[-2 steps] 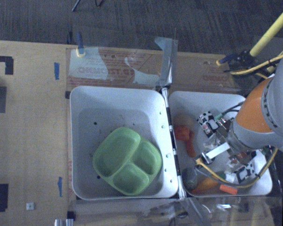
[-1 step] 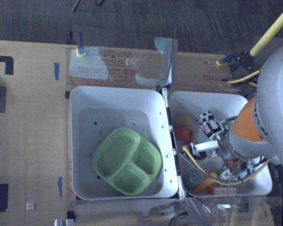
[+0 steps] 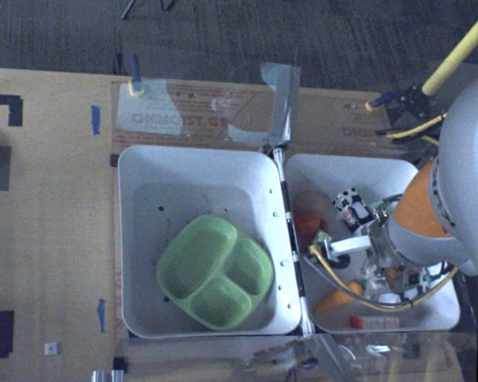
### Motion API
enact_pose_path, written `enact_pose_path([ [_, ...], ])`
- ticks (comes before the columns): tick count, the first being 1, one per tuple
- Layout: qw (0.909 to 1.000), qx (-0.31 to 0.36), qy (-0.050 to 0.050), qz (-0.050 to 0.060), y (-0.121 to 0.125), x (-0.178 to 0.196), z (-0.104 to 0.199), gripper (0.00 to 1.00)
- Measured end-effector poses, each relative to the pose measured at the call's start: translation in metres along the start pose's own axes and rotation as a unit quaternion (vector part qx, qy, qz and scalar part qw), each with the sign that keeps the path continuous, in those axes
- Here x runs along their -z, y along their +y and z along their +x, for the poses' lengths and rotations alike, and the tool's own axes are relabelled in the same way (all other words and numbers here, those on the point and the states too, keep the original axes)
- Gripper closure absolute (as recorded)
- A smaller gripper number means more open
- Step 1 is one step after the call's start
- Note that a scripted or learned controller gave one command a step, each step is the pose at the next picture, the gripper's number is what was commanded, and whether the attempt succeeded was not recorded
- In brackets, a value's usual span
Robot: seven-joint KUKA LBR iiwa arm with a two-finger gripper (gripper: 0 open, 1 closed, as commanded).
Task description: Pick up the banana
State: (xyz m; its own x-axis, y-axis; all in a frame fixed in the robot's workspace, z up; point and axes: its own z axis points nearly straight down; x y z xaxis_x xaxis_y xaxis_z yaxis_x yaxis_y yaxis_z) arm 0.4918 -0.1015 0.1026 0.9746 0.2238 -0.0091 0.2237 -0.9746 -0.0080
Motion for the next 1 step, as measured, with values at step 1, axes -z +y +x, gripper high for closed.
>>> enact_pose_path([
  [1,1.0000,0.000,0.000,0.000,-0.0002,0.0000,0.0000,0.00],
])
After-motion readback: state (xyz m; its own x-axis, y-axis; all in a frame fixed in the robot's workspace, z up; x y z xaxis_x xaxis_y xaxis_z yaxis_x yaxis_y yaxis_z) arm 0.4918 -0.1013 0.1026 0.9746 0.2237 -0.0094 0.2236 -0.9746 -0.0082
